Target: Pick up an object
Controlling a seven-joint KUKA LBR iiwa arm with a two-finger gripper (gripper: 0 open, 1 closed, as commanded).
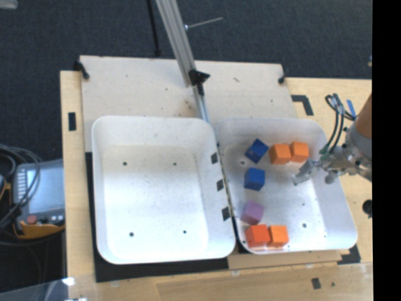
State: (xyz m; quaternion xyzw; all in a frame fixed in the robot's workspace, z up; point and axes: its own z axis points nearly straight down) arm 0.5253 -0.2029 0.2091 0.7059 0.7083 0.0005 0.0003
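Nearest the camera, at the near edge of the right-hand shallow white plastic bin (335, 227), two small orange cubes (266, 235) sit touching side by side. Just beyond them lies a pale purple cube (252, 212), then a blue cube (254, 179), then a second blue cube (256, 150) turned at an angle. Farther right, another pair of orange cubes (289, 152) touch each other near the bin's far wall. Any of these could be the object to pick.

A two-finger metal gripper (311, 171) reaches in from the right, hovering just near the far orange pair; its fingers appear spread and hold nothing.

Each cube looks light, rigid and smooth-sided, probably easy to pinch across two opposite flat faces. Touching pairs leave little finger room, so a lone blue cube seems the easier grasp.

Left of this bin sits a matching white bin (153, 187), speckled. Both rest on a pale wooden bench (182, 83) over dark carpet (75, 17). A slanted aluminium rail (178, 39) rises behind.
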